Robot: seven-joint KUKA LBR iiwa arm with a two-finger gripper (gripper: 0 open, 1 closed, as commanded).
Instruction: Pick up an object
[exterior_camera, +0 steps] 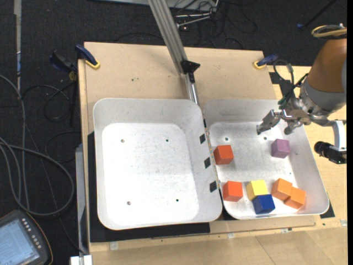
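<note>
I read the step in hand as the approach: nothing had been picked yet. The hand [278, 123] hung over the rear part of the right bin [314, 173], reached in from the right on the grey arm [325, 73] with its orange band. Its 2 fingers stood spread wide with nothing between them.

Candidate objects, all in the right bin:
1. The purple block [281, 148] lay just beside and in front of the hand, apart from the other blocks.
2. 1 orange cube [223, 154] sat alone near the bin's left wall.
3. Another orange cube [233, 190] sat at the front left, just beside the yellow cube [256, 189].
4. The blue cube [264, 203] touched the yellow cube's front.
5. 2 orange blocks [289, 193] lay pressed together at the front right.

The left bin [105, 148] held no blocks that I could see.

I judged the purple block the likeliest target, being nearest and free on all sides. The next move would call for shifting the hand a little forward, centring the spread fingers over the block, descending so they straddle it, then closing before lifting. The clustered cubes at the front looked harder to straddle cleanly.

I could read no brand, label or writing on the blocks, bins or worktop [138, 65]. The pendant screen [16, 242] at lower left was too small to read.
</note>
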